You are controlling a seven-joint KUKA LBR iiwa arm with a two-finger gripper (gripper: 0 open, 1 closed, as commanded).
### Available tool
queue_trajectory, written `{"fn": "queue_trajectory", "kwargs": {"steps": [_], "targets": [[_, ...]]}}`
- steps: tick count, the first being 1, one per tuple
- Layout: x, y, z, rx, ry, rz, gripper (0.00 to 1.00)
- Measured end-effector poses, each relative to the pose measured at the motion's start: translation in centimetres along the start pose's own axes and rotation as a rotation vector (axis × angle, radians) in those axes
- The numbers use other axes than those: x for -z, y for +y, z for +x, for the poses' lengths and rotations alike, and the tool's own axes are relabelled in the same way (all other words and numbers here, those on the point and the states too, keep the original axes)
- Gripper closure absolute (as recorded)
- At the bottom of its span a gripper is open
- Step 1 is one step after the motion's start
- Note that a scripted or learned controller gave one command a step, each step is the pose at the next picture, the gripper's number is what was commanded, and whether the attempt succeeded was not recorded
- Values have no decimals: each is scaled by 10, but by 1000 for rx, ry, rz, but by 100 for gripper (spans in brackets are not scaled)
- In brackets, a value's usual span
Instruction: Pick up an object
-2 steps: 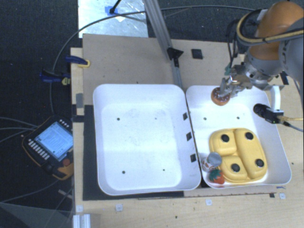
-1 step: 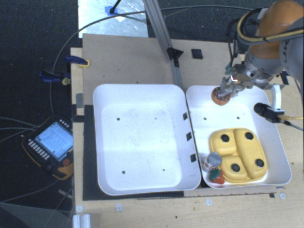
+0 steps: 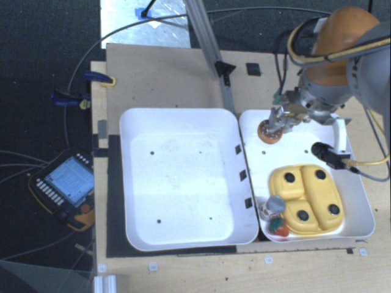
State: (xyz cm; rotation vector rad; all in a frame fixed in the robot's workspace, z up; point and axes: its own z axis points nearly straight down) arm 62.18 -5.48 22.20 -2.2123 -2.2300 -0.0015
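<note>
My gripper (image 3: 276, 122) reaches down into the far left part of the right bin (image 3: 360, 215). Its tips sit right on a small round brown object (image 3: 269, 133) lying on the bin floor. A large yellow moulded object (image 3: 308, 199) with several black dots lies in the near half of that bin. Against its left side, in the near left corner, rests a small cluster (image 3: 274, 215) with a grey round piece, a red bit and a green bit.
The left bin (image 3: 131, 163) stands beside the right one, with black clips along the shared rim. A handheld pendant (image 3: 64, 185) lies off the bench at the left. A slanted metal pole (image 3: 204, 32) rises behind the bins.
</note>
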Motion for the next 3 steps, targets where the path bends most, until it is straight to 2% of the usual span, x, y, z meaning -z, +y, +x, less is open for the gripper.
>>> {"fn": "queue_trajectory", "kwargs": {"steps": [3], "targets": [[-13, -44, 148, 1, 1, 2, 100]]}}
